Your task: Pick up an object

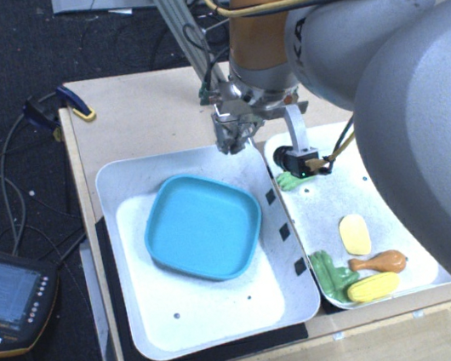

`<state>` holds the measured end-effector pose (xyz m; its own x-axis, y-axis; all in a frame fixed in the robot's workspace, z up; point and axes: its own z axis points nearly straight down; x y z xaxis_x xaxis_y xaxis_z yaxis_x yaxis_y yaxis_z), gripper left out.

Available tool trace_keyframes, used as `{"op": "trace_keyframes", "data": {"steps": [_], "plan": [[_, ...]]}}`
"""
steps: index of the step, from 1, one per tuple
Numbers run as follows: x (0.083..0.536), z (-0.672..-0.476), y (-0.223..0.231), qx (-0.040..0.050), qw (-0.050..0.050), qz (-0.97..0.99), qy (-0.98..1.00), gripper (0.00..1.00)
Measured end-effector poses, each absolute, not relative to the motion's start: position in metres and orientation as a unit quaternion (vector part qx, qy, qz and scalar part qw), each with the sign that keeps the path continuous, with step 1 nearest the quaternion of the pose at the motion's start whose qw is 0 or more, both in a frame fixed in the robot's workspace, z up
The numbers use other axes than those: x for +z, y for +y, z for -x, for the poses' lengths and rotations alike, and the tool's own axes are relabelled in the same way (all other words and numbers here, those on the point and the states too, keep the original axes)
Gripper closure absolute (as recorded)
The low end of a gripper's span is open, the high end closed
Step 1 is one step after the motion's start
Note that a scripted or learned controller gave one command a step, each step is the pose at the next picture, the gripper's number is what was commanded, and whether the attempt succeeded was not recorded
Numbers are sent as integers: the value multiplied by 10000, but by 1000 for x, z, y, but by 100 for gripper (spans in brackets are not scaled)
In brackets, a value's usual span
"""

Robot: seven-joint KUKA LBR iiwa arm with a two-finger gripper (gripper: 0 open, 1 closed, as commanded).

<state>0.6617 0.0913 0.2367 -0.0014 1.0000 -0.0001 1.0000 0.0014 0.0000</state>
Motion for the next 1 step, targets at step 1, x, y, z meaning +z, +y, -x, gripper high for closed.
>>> {"op": "trace_keyframes", "data": {"steps": [1], "plan": [[237,-662,91,-2,1,-7069,7073,0]]}}
